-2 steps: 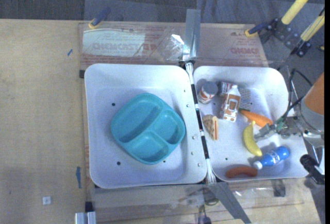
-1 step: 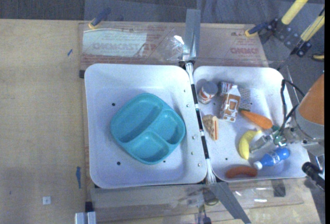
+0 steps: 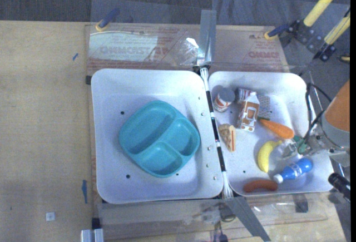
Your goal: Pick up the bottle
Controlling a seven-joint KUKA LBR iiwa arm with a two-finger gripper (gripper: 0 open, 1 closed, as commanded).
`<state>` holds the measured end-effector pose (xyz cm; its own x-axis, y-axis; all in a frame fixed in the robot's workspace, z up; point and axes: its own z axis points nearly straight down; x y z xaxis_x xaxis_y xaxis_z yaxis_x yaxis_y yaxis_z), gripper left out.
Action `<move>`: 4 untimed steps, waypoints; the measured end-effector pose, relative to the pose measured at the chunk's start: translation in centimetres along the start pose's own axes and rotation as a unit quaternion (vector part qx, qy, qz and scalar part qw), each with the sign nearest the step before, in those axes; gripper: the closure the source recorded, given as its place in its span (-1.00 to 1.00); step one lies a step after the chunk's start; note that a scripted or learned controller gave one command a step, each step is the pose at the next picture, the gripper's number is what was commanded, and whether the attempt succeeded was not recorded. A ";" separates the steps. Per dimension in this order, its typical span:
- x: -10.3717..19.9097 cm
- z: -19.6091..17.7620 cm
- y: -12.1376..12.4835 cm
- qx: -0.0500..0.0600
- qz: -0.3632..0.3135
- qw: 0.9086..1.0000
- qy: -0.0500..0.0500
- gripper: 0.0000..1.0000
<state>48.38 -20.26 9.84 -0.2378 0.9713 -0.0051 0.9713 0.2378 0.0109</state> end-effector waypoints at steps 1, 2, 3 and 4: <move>1.7 -6.6 9.5 0.006 0.164 0.986 0.001 1.00; 1.7 -6.6 9.5 0.006 0.164 0.986 0.001 -1.00; -2.2 -4.3 18.5 0.005 0.076 0.997 0.001 -1.00; 0.3 -2.2 19.9 -0.011 0.033 0.999 -0.006 -1.00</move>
